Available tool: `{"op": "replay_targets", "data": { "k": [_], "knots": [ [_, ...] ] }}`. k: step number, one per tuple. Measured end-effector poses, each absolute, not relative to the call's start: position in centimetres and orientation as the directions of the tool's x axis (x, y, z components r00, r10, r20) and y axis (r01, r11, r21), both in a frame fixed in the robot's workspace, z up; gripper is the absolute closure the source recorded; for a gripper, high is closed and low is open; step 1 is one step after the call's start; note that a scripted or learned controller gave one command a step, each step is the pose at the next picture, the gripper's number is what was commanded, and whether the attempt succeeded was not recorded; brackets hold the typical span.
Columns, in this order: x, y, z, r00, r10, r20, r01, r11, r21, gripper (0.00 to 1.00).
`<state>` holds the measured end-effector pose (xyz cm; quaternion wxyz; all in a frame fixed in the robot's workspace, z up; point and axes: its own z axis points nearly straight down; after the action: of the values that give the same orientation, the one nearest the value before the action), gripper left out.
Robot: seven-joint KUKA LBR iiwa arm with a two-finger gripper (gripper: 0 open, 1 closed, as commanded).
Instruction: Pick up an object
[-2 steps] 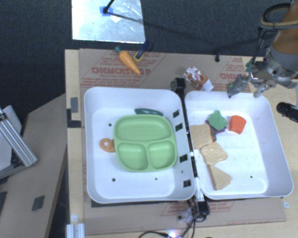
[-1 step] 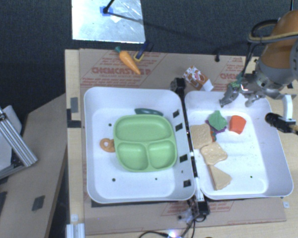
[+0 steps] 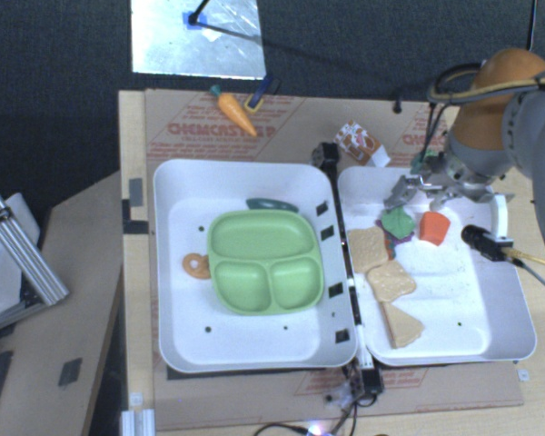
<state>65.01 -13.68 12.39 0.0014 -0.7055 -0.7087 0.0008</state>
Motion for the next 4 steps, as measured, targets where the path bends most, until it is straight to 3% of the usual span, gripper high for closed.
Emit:
{"op": "replay_targets", "data": {
  "k": [1, 2, 4],
  "knots": [
    [65.0, -13.6, 8.3, -0.005, 1.000, 0.000, 1.000, 0.005, -0.001, 0.00],
    [65.3, -13.6, 9.7, -0.007, 1.000, -0.001, 1.000, 0.007, 0.006, 1.00],
    [65.9, -13.0, 18.6, -0.006, 1.000, -0.001, 1.000, 0.006, 0.005, 1.00]
  ]
}}
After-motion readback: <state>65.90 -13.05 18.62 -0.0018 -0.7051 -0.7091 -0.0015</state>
